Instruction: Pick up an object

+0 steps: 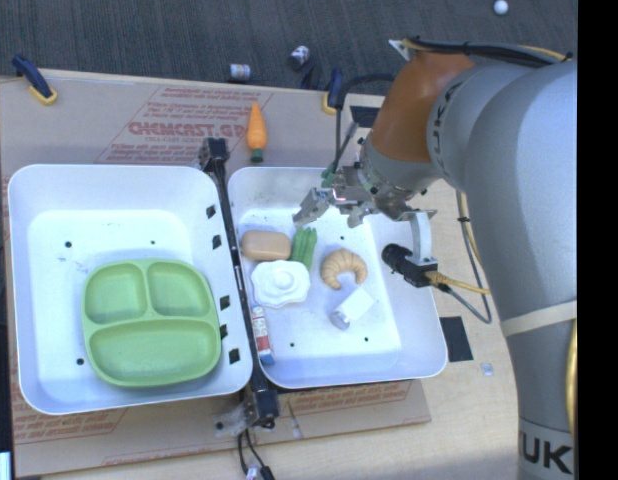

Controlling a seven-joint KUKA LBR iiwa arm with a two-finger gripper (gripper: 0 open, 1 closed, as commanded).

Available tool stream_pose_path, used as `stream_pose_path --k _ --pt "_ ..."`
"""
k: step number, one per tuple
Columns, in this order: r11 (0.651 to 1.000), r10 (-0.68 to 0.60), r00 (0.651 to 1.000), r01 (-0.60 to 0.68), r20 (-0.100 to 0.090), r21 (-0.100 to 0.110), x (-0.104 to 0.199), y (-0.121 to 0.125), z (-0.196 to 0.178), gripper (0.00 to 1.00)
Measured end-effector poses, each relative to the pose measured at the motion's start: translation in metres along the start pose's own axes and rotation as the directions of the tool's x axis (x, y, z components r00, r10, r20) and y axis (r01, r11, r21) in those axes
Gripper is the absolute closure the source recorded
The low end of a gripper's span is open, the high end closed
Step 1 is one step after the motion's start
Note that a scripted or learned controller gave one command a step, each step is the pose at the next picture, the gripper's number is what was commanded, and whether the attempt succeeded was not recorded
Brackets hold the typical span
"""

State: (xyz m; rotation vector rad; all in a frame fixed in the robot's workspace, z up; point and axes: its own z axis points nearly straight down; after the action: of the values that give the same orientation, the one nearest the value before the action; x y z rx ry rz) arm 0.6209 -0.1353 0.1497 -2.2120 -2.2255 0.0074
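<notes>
The green cucumber-like piece (304, 245) lies in the right bin (414, 353), in its upper middle part, and it is the object closest beneath the end effector (334, 204). Its long axis runs nearly up and down the camera view, tilted a little, with the upper end pointing toward the metal parts of the end effector. That end sits just below and slightly left of them, so the coming move looks to be a short drop straight down with little sideways travel.

Touching its left side is a tan bread-like piece (266, 245), which could get in the way if a finger lands on that side. Below these rests a white rounded piece (281, 282), and to the right, a little apart from the green piece, a croissant (343, 266). Lower still lies a small white and grey item (349, 308), and a thin red and white tube (260, 332) lies along the bin's left wall.

The end effector hangs over the upper part of the right bin; nothing is visibly pinched in it, and I cannot tell how wide it stands, since the metal parts blur together.

The left bin (39, 198) holds a green divided tray (152, 323), well apart from the arm. On the worktop (109, 108) above the bins lies an orange carrot (256, 128).
</notes>
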Motion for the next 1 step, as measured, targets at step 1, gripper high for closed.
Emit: stream_pose_path --k 1 --pt "1.0 -0.001 1.0 0.001 -0.001 -0.004 -0.0035 0.0359 0.0081 0.0"
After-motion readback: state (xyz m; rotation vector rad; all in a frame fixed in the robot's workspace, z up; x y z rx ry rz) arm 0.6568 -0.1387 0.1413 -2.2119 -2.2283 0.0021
